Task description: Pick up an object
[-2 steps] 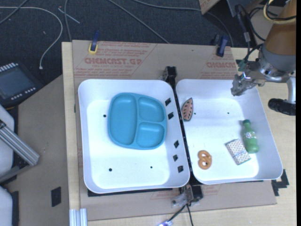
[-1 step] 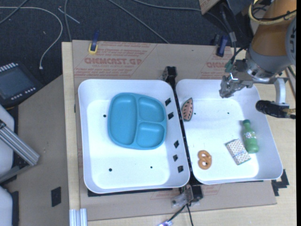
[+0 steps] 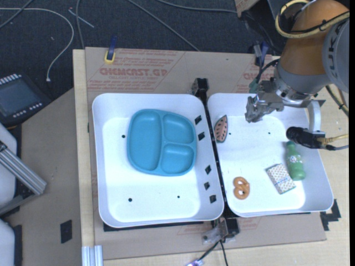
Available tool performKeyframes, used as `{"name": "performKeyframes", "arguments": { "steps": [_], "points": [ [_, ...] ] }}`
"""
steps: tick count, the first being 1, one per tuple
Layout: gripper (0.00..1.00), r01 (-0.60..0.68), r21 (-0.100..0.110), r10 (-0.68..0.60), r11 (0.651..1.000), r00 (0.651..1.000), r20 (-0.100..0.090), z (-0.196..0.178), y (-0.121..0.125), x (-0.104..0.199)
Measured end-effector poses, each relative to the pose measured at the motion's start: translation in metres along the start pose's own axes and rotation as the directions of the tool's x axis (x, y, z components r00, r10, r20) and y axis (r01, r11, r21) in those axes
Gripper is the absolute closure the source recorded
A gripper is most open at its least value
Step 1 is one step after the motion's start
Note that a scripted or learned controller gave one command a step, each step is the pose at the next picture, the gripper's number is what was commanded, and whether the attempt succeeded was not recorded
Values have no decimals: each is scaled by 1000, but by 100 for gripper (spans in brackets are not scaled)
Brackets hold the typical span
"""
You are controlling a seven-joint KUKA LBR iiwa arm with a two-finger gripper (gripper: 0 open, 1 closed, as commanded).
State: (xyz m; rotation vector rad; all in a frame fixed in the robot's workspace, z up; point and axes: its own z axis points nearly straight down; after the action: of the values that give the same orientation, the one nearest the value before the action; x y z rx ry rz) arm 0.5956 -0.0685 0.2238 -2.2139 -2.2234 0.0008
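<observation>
Pretzel [image 3: 241, 188] lies well apart from gripper [image 3: 254, 115].

A robotics lab: loose cables [image 3: 55, 10] trail over dark carpet [image 3: 166, 15], and a cardboard-covered bench [image 3: 161, 65] carries two white bins [image 3: 105, 148].

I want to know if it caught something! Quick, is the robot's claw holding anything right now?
Gripper: over the right bin, nothing seen between its fingers; open or closed cannot be told.
</observation>
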Motion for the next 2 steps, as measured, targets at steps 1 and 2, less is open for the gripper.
{"name": "performKeyframes", "arguments": {
  "steps": [1, 2],
  "points": [
    [100, 2, -1, -2, 1000, 1000, 0, -10, -15, 56],
    [100, 2, -1, -2, 1000, 1000, -1, -9, -17, 107]
  ]
}}
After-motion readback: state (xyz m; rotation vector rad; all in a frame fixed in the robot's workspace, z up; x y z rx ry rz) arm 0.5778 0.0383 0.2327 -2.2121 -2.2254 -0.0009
